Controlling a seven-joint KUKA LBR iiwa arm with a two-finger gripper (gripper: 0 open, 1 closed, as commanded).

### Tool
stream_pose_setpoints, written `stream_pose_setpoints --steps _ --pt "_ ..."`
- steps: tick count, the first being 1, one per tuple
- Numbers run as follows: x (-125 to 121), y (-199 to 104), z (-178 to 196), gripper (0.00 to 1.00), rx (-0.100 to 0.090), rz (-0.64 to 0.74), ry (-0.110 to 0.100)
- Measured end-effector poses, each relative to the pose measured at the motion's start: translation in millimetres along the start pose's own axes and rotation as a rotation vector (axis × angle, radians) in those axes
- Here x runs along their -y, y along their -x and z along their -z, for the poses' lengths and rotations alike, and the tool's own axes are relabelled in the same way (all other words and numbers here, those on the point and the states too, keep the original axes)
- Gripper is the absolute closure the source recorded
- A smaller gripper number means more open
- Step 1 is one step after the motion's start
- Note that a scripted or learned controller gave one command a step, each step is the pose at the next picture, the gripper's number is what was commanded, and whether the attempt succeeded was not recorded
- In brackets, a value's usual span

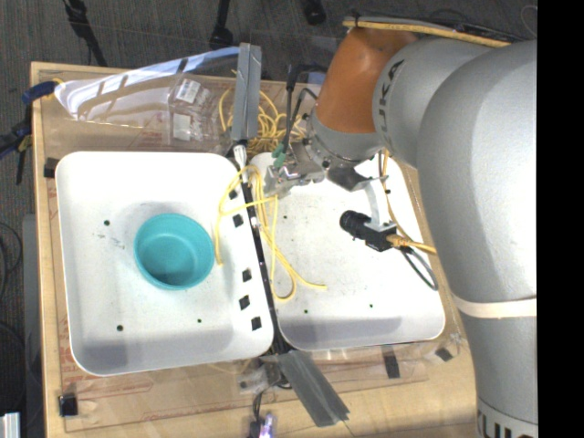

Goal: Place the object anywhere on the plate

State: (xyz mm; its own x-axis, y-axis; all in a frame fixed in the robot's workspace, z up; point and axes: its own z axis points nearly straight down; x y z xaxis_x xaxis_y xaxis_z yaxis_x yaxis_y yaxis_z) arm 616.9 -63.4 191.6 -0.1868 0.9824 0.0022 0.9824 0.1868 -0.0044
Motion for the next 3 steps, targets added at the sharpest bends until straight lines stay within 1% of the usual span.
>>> stream_pose_setpoints --steps 1,2,3 --pt "14.7 -59.2 -0.8 1.0 0.002 -0.083 0.0" --pt "29.3 -113.3 -1.7 1.0 0.001 -0.26 -0.003" --pt "29.3 -113.2 -1.7 0.0 0.001 -0.26 -0.003"
